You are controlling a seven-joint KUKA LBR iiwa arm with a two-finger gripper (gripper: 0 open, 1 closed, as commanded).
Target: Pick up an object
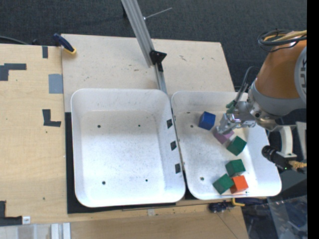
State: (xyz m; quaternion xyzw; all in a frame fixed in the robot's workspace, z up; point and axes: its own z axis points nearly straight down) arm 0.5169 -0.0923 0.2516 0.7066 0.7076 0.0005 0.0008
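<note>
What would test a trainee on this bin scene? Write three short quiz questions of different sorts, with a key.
1. True or false: the blue cube lies in the left bin.
2. How many green cubes lie in the right bin?
3. Which block sits beside the orange cube: A blue, B green, C purple?

Key: 1 false. 2 three. 3 B, the green cube. The gripper is over the purple block.

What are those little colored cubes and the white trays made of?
The blue cube and orange cube look like matte painted wood or foam: flat color, no shine. The right bin and left bin look like smooth molded plastic, with rounded corners.
</note>
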